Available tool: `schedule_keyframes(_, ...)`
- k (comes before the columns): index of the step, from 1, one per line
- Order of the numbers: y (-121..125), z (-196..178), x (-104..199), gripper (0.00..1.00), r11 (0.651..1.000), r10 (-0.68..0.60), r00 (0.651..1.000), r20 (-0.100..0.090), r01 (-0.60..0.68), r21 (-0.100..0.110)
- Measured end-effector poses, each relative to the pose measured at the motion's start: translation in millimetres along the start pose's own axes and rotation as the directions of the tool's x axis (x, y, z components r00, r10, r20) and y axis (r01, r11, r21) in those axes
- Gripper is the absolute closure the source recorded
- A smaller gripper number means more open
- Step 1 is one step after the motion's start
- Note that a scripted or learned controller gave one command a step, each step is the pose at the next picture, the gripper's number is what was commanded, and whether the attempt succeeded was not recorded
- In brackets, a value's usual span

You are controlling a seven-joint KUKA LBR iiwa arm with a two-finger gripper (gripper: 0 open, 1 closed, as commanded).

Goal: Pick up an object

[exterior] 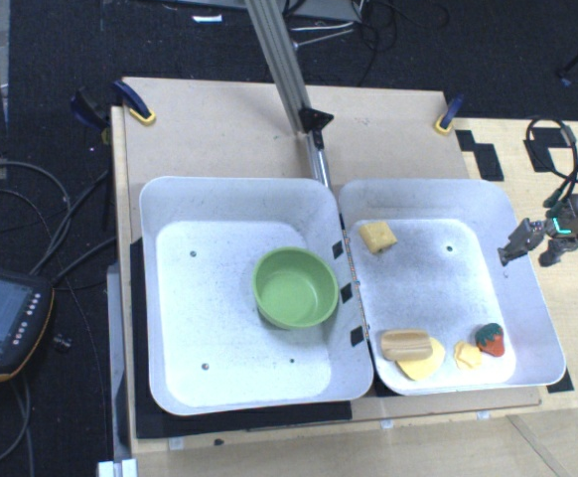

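A green bowl [295,286] sits in the left bin [185,366], towards its right side. In the right bin [468,212], a yellow block [376,236] lies near the back left. Along the front lie a tan loaf-shaped piece [406,343], a yellow slice [421,365] under it, a small yellow piece [468,356] and a red strawberry [490,340]. My gripper [533,249] hangs at the right bin's right rim, well away from all the objects. It is open, with nothing between its fingers.
A slanted metal pole [281,53] crosses the back of the bench and ends above the seam between the bins. Clamps [135,102] hold the bench's back corners. Cables and a pendant [1,321] lie on the floor at the left.
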State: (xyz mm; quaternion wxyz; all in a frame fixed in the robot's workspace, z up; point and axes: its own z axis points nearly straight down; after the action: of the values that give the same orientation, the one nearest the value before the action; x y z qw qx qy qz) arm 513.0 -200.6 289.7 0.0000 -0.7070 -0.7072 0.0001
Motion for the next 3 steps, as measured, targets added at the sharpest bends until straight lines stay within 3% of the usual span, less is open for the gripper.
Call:
schedule_keyframes(1, 0, 0, 0, 0.00, 1.000, 0.000, 1.000, 0.000, 0.000, 0.000)
schedule_keyframes(3, 1, 101, -4, 0.00, 1.000, 0.000, 1.000, -0.001, 0.000, 0.004)
